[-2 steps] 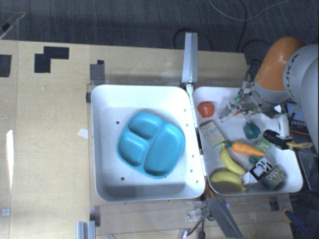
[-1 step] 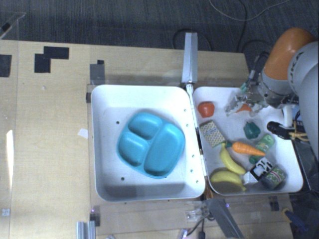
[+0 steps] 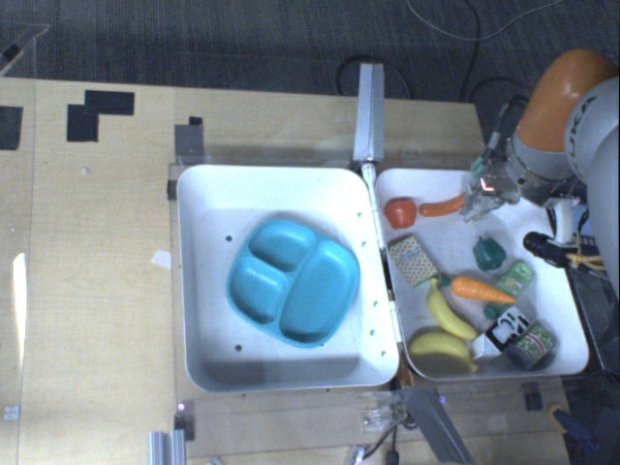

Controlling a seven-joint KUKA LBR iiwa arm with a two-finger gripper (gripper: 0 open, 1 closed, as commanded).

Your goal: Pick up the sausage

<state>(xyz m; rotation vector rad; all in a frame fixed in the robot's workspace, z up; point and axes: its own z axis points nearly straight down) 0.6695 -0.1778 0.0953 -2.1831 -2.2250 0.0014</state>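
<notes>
The sausage (image 3: pixel 442 205) lies in the right bin (image 3: pixel 581 352), along the far wall, an orange-red link stretched crosswise. Taking the sausage as the landmark: just left of it, nearly touching its end, sits a red round piece (image 3: pixel 399 211), hard against the divider between the bins. At the sausage's right end the hand (image 3: pixel 481 200) is down in the bin, its tip right at that end of the link; whether its grip is open or closed cannot be told from here, and no part of the sausage is plainly seen between its parts. Nearer the camera from the sausage lies a speckled grey-green block (image 3: pixel 412 259). Farther on that way are a carrot (image 3: pixel 480 290), two bananas (image 3: pixel 448 329), a dark can (image 3: pixel 528 346) and a small black-and-white box (image 3: pixel 508 328). Right and nearer from the sausage stands a dark green piece (image 3: pixel 490 253), with a paler green one (image 3: pixel 517 276) beyond. Well left of the sausage, the left bin (image 3: pixel 199 260) holds a blue divided plate (image 3: pixel 294 281) on the table (image 3: pixel 87 289).
</notes>
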